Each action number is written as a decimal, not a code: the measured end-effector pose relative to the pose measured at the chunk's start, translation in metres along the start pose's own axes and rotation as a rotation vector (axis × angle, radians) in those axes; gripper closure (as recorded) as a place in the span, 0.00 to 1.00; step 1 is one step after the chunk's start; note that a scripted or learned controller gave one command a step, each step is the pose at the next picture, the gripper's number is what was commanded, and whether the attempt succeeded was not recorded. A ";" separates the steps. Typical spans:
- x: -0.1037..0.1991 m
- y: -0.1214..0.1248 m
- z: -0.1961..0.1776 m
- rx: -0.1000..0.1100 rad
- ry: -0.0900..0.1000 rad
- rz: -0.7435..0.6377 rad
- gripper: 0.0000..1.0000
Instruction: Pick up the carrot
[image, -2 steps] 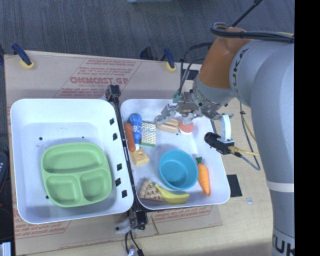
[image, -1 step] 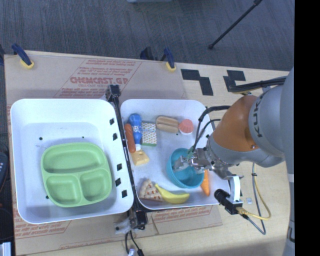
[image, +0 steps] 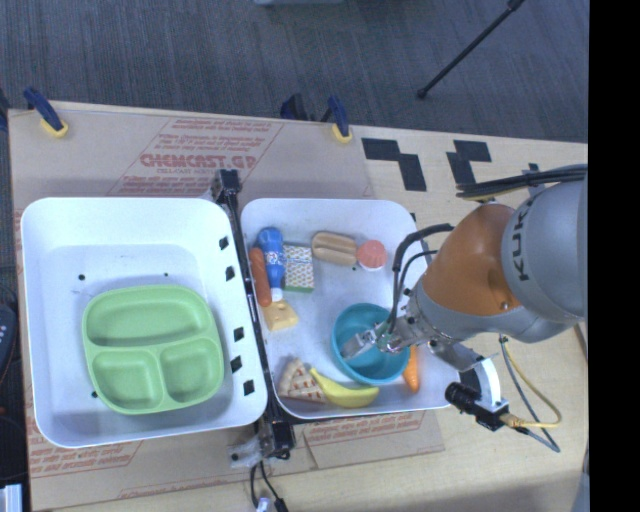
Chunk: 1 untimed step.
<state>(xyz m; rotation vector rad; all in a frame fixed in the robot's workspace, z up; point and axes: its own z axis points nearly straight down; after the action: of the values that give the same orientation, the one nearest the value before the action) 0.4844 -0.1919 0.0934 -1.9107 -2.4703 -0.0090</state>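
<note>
The carrot (image: 411, 371), a small orange piece, lies in the right bin (image: 330, 212) near its right wall, just right of a blue bowl (image: 366, 368). Part of it is hidden under the arm. My gripper (image: 369, 342) hangs over the blue bowl, a little to the left of the carrot and apart from it. Nothing shows as held.
The right bin also holds a banana (image: 345, 391), a waffle slice (image: 295, 380), a cheese wedge (image: 281, 316), an orange-red stick (image: 260, 277), a blue bottle (image: 270, 240), a checkered box (image: 298, 267), a bun (image: 335, 248) and a pink disc (image: 372, 254). A green divided plate (image: 153, 347) lies in the left bin (image: 60, 230).
</note>
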 end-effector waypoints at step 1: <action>-0.008 -0.008 0.000 0.003 0.006 -0.254 0.00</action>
<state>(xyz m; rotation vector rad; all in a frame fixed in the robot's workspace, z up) 0.4787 -0.2014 0.0931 -1.5795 -2.6872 -0.0153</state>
